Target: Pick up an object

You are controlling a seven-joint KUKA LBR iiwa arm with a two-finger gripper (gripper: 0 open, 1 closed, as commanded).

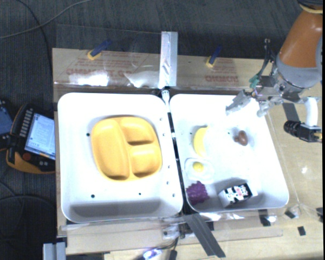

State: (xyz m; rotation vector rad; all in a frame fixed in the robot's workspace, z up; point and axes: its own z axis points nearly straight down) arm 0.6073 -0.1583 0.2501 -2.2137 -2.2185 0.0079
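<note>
Glossy yellow compartment tray fills the smooth white left bin.

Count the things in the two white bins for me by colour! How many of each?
Yellow: 2, the divided tray and a yellow piece
White with yellow middle: 1, fried egg toy
Brown: 1, small lump
Purple: 1, bunch
Black and white: 1, small box
Total: 6
</note>
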